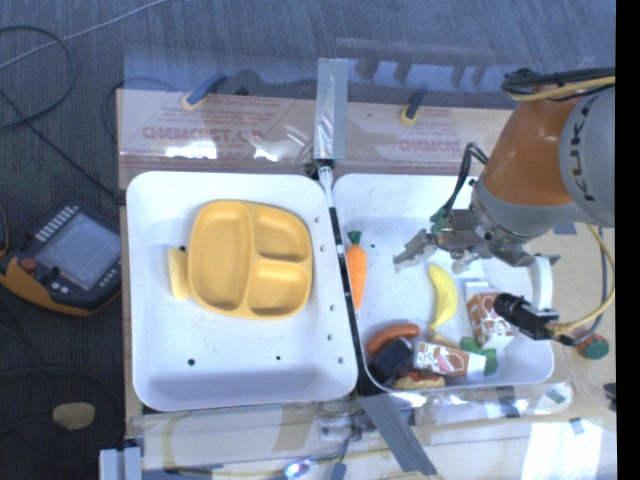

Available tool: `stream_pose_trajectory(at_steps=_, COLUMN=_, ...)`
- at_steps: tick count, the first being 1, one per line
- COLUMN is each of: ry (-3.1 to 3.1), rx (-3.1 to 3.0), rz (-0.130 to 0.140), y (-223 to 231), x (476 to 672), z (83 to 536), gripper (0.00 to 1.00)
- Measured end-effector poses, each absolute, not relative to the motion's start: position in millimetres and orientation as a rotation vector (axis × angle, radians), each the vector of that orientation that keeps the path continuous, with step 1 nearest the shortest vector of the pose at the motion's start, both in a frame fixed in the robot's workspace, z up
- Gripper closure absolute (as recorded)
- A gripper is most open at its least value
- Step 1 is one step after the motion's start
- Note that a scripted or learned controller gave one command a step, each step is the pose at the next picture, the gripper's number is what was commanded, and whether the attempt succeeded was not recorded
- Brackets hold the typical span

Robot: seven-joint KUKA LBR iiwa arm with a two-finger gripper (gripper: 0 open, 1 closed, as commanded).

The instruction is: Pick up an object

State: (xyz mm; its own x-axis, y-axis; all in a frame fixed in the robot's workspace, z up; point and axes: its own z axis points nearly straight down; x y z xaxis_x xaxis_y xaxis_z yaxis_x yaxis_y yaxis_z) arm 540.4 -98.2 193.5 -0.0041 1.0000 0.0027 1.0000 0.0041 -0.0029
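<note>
The end effector (437, 249) hangs over the right bin (385, 206) with its fingers spread wide and nothing between them, just above the upper end of a banana (443, 295). The banana lies in that bin, with a carrot (355, 270) to its left by the dividing wall. The left bin (150, 348) holds a yellow divided plate (249, 258).

Two bins (140, 268), one tray (250, 258), one carrot (356, 273)

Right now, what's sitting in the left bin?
A yellow plastic divided plate lies in the left shallow white bin, with a small yellow piece poking out at its left edge. The plate covers the rest of that piece and the bin floor beneath it.
</note>
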Motion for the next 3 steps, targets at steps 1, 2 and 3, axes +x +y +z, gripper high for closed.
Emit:
stream_pose_trajectory(at_steps=1, ry=-2.160, rx=-2.277, rz=0.001, y=-108.4, x=558.3, z=222.1, gripper=0.00)
stream_pose_trajectory(at_steps=2, ry=-2.245, rx=-2.194, rz=0.000, y=-164.0, x=486.6, z=125.8, gripper=0.00)
stream_pose_trajectory(at_steps=3, ry=-2.368, rx=-2.115, rz=-0.047, y=-158.8, x=569.1, z=109.0, gripper=0.00)
